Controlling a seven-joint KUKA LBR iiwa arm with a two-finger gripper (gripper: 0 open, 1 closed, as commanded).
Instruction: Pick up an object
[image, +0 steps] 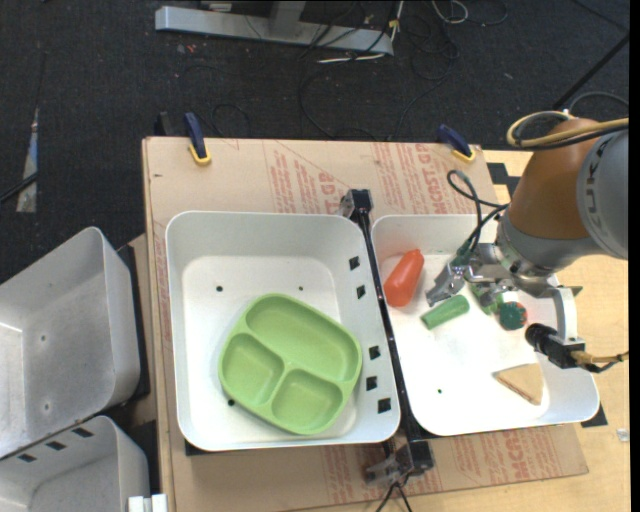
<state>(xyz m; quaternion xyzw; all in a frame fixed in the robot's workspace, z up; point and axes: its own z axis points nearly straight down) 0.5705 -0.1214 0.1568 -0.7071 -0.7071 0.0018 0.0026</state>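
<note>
My gripper (452, 285) is low over the right bin (470, 420), in its upper middle, arm coming in from the right. Fingers look parted, with nothing between them, though the metal there is cluttered, so that's my best read.

Objects in the right bin:
- Green block (444, 312): a short, flat-sided bar, mid green, lying on the bin floor tilted with its right end higher in the view. It sits just below the gripper, touching or nearly so; I can't tell which.
- Red piece (403, 277): orange-red, rounded, elongated like a small pepper or cylinder, lying near the bin's left wall, just left of the gripper.
- Teal ball (512, 316): small, dark teal, round, right of the green block and partly under my wrist hardware.
- Tan wedge (521, 382): flat triangle, light brown, near the bin's lower right corner, well apart from the rest.

The left bin (190, 330) holds a light green tray (290, 362) with three compartments, lying flat and turned at an angle.

Both bins sit side by side on the bench (260, 165).
</note>
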